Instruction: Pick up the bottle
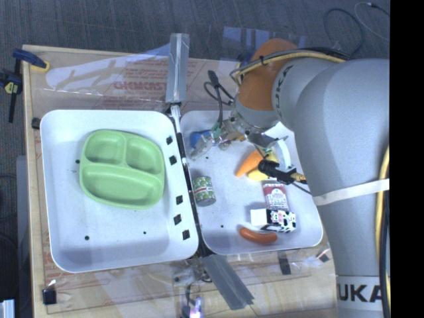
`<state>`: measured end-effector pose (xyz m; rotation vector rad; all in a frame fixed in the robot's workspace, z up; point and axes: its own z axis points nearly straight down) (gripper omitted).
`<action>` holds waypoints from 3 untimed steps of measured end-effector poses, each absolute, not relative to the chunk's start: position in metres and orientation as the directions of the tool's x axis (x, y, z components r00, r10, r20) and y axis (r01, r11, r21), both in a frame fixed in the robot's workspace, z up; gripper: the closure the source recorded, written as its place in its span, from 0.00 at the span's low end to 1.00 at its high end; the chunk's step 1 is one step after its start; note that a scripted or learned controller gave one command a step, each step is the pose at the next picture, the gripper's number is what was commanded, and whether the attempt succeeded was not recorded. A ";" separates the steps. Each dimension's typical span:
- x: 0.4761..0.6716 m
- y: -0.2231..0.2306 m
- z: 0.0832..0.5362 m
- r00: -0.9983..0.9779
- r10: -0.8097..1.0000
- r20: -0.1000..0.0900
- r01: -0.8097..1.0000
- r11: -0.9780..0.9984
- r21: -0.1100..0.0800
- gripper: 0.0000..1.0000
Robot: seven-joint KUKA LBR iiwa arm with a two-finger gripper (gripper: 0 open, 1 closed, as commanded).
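Left bin [59, 244] carries a green divided plate [122, 167]. In the right bin [218, 234], the bottle [201, 140] lies at the far-left corner, just left of the end effector [225, 136]; its grip can't be made out. Nearby: can [203, 191], carrot [250, 164].

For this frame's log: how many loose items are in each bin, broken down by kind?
Left bin:
Green divided plate: 1

Right bin:
Bottle, blue-capped, by the end effector, near the top left of the bin: 1
Small can: 1
Orange carrot-like piece: 1
Red-labelled carton: 1
Cow-print carton: 1
Sausage: 1

Total: 7
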<state>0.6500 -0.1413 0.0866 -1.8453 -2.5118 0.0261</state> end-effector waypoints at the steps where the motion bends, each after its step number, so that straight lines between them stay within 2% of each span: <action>1: 0.649 -0.124 0.089 -0.337 0.942 -0.007 0.941 0.336 -0.029 0.00; 2: 0.649 -0.137 0.106 -0.622 0.783 0.016 0.782 0.622 -0.026 0.00; 3: 0.653 -0.135 0.118 -0.627 0.779 0.006 0.779 0.627 -0.014 1.00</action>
